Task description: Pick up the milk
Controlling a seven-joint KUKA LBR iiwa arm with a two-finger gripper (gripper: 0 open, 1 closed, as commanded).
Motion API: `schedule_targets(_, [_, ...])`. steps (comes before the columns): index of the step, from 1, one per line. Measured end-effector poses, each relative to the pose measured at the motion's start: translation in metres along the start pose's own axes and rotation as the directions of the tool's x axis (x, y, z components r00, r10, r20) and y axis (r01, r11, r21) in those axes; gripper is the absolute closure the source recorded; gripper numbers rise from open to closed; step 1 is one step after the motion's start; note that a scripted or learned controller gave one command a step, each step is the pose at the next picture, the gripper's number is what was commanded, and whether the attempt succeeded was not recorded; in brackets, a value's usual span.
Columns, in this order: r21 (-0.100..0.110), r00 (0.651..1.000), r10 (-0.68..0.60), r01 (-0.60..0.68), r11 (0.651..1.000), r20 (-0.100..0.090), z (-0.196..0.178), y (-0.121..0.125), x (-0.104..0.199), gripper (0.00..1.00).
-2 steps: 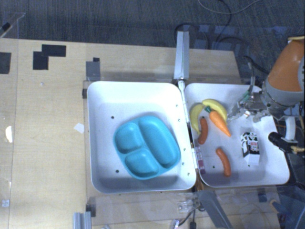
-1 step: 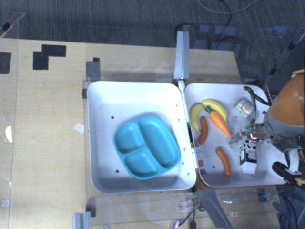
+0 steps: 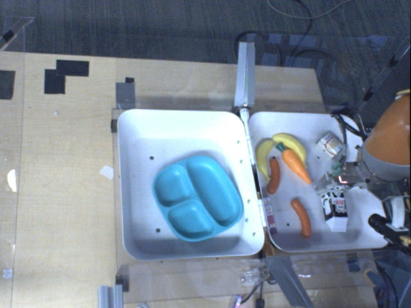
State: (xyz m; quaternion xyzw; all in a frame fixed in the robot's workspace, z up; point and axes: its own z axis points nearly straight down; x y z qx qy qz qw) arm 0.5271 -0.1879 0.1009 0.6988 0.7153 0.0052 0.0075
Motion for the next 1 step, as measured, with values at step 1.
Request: schedule_targets(1, [0.013,0.991,0.137,-0.137,0.99,0.0,-0.0855,-0.0314,0.0174,1.0])
